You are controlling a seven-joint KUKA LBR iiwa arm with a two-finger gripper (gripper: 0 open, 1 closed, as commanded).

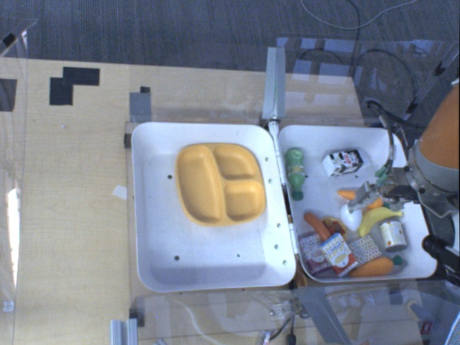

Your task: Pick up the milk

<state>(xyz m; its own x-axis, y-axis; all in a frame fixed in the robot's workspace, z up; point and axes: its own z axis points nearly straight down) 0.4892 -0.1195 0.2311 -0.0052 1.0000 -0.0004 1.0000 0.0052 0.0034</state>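
The milk [342,162] is a small white carton with black cow patches. It lies on its side toward the back of the right bin [316,136]. My gripper [371,192] reaches in from the right and hangs low over the middle of that bin. It is a short way in front of the milk and to its right, just above a yellow banana [379,218], and apart from the carton. Nothing is visibly held.
A green bottle [295,171] lies along the right bin's left wall. A can [392,236], a carrot [372,267], a small printed box [336,252] and other toy food crowd the bin's front. In the left bin [154,214] sits a yellow divided plate [219,182].
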